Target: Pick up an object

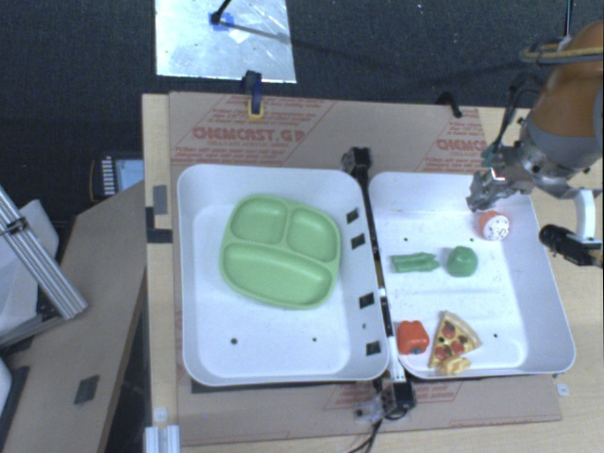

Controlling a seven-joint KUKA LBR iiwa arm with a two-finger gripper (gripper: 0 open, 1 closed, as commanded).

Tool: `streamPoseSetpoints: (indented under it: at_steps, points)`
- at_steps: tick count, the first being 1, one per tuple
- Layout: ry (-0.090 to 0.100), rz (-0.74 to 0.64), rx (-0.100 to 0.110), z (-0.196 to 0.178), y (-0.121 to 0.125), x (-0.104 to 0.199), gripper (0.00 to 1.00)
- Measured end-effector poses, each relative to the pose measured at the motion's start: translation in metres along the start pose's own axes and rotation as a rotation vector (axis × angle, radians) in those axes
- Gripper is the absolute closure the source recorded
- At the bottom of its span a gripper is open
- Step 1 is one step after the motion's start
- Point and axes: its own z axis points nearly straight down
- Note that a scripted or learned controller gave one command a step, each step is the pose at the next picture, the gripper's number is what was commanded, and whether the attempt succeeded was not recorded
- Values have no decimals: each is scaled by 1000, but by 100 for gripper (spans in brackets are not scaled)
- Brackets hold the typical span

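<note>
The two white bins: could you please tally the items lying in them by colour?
Green: 3 - divided plate, long green piece, round green piece
Red: 1 - red piece
Red and white: 1 - small round item
Multicoloured: 1 - pizza slice
Total: 6

red "chemcast gp" printed on the brown sheet (283,125).

At the frame's right edge I lose most of the arm (571,102). I cannot make out the gripper (486,192) fingers, and the small red-and-white object (493,226) below stays unidentifiable.
</note>
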Motion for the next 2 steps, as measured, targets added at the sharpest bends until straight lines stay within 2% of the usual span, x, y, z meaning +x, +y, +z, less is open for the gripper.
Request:
streamPoseSetpoints:
  at_steps: [2]
  points:
    - [1,-5,1,-2,18,104,100]
